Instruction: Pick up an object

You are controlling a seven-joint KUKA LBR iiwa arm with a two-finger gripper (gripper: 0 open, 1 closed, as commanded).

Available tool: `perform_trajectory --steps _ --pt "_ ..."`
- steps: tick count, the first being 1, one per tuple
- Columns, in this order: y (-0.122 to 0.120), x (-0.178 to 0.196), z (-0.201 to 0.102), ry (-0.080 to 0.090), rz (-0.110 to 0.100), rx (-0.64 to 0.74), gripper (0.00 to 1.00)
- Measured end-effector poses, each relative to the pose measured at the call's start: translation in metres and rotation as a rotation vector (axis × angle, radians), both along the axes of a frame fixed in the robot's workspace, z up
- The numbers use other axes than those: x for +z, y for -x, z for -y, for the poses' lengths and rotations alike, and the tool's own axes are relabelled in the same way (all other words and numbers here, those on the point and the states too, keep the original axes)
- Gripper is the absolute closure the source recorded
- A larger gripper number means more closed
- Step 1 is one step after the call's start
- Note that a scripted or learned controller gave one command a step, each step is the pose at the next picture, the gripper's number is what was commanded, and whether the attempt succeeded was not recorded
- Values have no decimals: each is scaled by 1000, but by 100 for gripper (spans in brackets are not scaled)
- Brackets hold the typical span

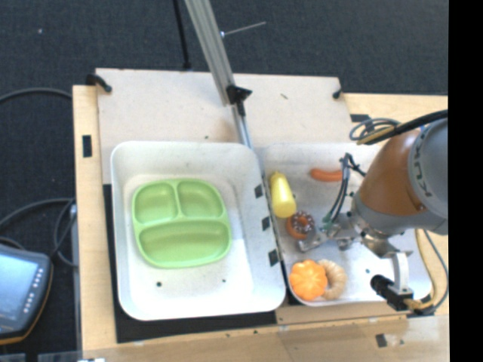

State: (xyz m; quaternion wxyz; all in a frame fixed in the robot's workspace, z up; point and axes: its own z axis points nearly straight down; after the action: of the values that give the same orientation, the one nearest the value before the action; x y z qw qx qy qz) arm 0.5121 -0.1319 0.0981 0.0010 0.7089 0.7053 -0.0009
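The right bin (392,157) holds several small things. A yellow piece (281,195) lies by its left wall, with a thin orange sausage-like piece (326,175) behind it. At the front left corner sits an orange tangerine (308,278), and a beige ring (334,277) touches it. A small reddish-brown object (301,223) lies between the yellow piece and the tangerine. My gripper (317,237) is low in this bin, just right of and touching or nearly touching the reddish-brown object. Nothing is seen lifted.
The left bin (151,300) holds a green divided plate (181,222). A slanted metal pole (215,47) rises from behind the bins. The arm's orange wrist (389,183) covers the right bin's right half. Cables (370,130) lie behind it.
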Motion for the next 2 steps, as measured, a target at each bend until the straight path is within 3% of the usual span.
perform_trajectory --steps 1,2 --pt "6 107 -108 -6 9 15 0" --pt "-32 103 -52 0 3 2 0"
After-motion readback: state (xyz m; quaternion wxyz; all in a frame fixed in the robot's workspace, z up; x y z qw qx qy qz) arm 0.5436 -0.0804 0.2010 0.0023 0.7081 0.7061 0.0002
